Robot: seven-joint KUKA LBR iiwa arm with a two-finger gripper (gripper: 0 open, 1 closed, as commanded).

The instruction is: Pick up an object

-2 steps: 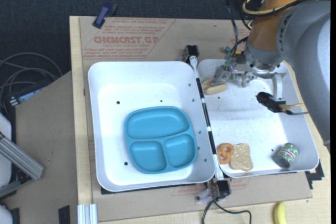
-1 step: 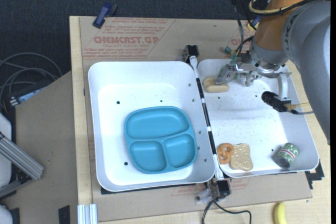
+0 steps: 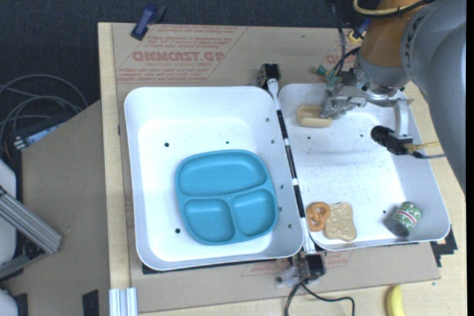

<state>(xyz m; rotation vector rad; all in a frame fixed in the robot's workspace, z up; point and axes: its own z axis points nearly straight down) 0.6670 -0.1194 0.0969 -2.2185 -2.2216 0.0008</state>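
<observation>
Pretzel (image 3: 318, 214) and cracker (image 3: 341, 222) lie touching each other at the near edge of the right bin (image 3: 355, 166), with a small green-patterned can (image 3: 404, 217) in that bin's near right corner; none of these is what the arm is working on. That thing is the pale bread roll (image 3: 312, 117), lying flat in the far left corner of the right bin, close to the divider between the bins. The gripper (image 3: 335, 104) is down at the roll's right end, but whether its claw is open, closed or actually around the roll cannot be told from this slant, since the wrist hides the tips. To do this well, I would judge that the claw should straddle the roll across its narrow width, nearer its middle than its end, and sit low enough to catch the sides, not skim the top. A straight, slow lift would avoid dragging it against the bin wall. The left bin (image 3: 148, 152) holds a blue divided tray (image 3: 226, 195), well apart from all this.
</observation>
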